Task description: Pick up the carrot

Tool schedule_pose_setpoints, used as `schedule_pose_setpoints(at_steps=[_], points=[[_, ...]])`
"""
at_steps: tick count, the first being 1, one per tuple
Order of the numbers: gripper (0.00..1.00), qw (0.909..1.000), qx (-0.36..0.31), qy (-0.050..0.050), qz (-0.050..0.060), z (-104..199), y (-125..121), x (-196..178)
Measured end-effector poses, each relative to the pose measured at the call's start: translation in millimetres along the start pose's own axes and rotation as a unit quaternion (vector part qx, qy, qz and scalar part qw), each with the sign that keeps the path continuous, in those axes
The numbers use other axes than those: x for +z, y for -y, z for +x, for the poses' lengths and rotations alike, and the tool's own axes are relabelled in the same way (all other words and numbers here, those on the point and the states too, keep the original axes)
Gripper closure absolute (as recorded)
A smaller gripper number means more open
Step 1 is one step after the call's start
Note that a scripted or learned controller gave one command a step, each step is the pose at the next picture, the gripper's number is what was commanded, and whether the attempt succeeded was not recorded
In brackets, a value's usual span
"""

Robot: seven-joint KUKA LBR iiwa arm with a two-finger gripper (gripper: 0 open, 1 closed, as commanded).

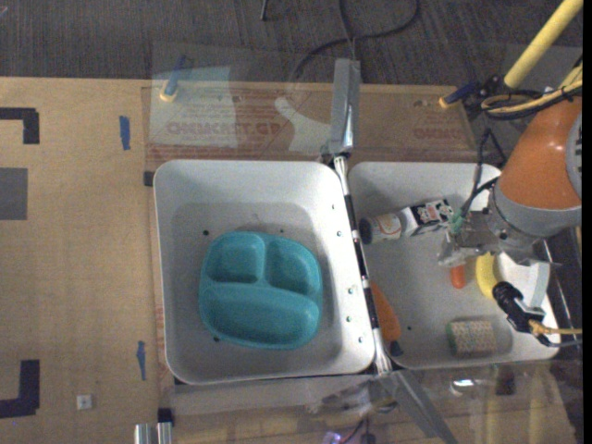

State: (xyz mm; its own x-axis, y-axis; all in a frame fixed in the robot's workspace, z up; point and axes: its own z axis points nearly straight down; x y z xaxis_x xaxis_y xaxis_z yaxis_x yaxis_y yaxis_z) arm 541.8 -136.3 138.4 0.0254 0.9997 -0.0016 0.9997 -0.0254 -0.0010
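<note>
The carrot point(384, 314) is a long orange piece lying along the left wall of the right bin point(416, 354), with a dark tip toward the front. My gripper point(460, 251) hangs over the middle right of that bin, well to the right of the carrot and apart from it. A small orange-red piece point(458, 277) shows just below the gripper. I cannot make out what it is or whether it is held.
A yellow object point(486, 276) lies right of the gripper. A speckled tan cylinder point(472, 336) sits at the bin's front right. A white bottle point(392, 225) and a small black-and-white item point(430, 214) lie at the back. The left bin point(185, 202) holds a teal divided plate point(262, 289).
</note>
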Motion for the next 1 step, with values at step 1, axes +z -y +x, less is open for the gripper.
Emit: schedule_pose_setpoints(at_steps=[1], points=[[1.0, 0.9978, 0.066, 0.0, 0.0, 86.7, 0.1, -42.8]])
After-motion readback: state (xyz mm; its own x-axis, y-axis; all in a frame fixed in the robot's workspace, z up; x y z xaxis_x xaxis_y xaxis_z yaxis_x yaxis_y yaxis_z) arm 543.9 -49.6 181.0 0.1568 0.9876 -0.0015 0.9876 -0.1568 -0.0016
